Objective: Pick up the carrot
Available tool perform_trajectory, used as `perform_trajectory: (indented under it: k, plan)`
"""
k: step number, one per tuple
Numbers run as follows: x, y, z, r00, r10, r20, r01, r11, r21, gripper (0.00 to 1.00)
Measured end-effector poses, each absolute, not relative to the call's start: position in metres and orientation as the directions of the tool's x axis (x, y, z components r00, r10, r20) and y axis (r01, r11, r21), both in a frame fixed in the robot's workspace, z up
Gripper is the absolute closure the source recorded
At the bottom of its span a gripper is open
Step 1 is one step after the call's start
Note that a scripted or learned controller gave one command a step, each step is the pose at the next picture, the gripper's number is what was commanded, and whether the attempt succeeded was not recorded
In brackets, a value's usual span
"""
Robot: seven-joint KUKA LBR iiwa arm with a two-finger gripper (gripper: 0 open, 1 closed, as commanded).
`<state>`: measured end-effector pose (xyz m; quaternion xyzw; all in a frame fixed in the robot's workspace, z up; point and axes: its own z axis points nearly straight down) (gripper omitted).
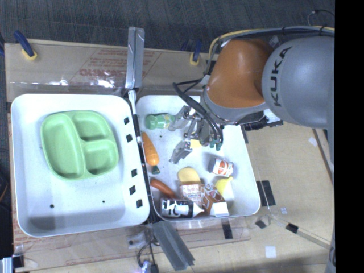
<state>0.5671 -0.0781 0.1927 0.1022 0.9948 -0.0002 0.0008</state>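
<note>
The orange carrot (150,149) lies along the left wall of the right bin (245,152), its thin end pointing toward the back. My gripper (183,134) hangs over the middle of that bin, just right of the carrot and apart from it. It is open: one finger (183,117) points toward the back and the other finger (181,151) toward the front, with nothing between them. The grey arm with its orange band covers the bin's back right part.
A green bottle (158,120) lies behind the carrot. In front are a red sausage (162,186), a black can (177,208), a bun (189,175), snack packs (203,195), a red-white can (222,167) and a yellow piece (224,185). The left bin (34,203) holds a green divided plate (79,144).
</note>
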Motion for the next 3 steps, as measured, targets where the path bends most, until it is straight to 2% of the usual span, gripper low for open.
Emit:
perform_trajectory:
  k: [1,2,3]
  plan:
    - [0.594,-0.093,0.095,-0.994,0.105,0.001,0.105,0.994,0.000,0.00]
    - [0.596,-0.093,0.106,-0.995,0.101,-0.002,0.101,0.995,0.000,1.00]
    - [0.596,-0.093,0.106,-0.995,0.102,-0.002,0.102,0.995,0.000,0.00]
